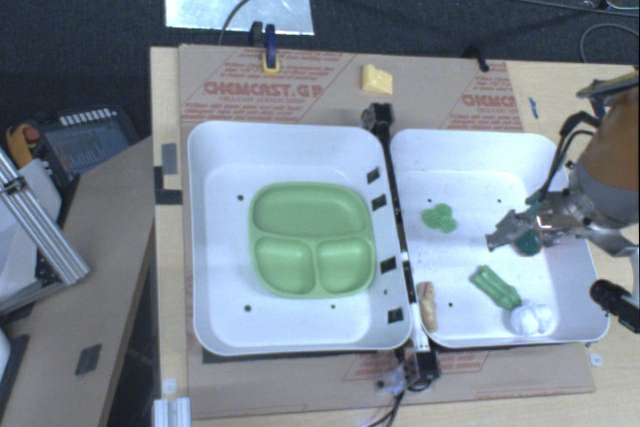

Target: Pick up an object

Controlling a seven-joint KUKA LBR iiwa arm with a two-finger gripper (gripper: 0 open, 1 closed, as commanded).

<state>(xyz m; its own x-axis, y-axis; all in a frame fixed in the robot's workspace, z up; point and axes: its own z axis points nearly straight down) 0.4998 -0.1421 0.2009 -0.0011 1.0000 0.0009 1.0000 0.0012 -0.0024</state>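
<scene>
Nearest the camera, along the right bin's (470,150) front wall, lie a white lump (530,319), a green cylinder (496,286) and a tan piece (427,305) by the divider. Behind them the gripper (513,237) hovers low; whether its tips are parted cannot be told, and nothing shows between them. It seems to be approaching: next it must centre over one object and descend. Farther back, the green blob (438,217) sits amid open floor, away from walls.
</scene>
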